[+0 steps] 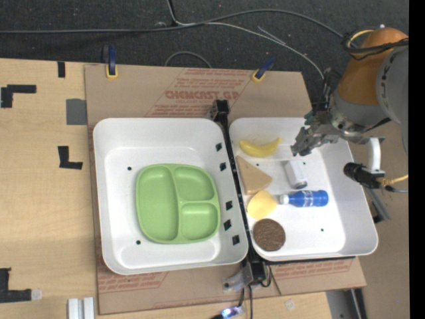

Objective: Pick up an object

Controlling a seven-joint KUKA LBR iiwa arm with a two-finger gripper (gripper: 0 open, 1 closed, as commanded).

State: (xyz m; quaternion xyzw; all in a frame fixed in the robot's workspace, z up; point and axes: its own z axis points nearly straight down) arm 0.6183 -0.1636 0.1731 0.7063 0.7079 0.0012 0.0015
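You are looking at the gripper (307, 140) hanging over the far side of the right bin (345, 238), and nothing is sitting between its fingers; whether they are spread or closed I cannot tell from this slant. Just below it and slightly toward the near rim, the small grey cylinder (295, 174) is lying closest, so it looks like the likeliest pick. Beyond that, nearer you, the blue bottle (304, 199) is lying on its side. Off to the gripper's left, the banana (259, 147) is resting by the divider, with the tan wedge (253, 176), yellow lemon (261, 205) and brown disc (269, 234) trailing away (all well apart from the fingers). To do this well, you are wanting the fingers straddling the cylinder across its narrow width, descending squarely so it is not rolling aside.
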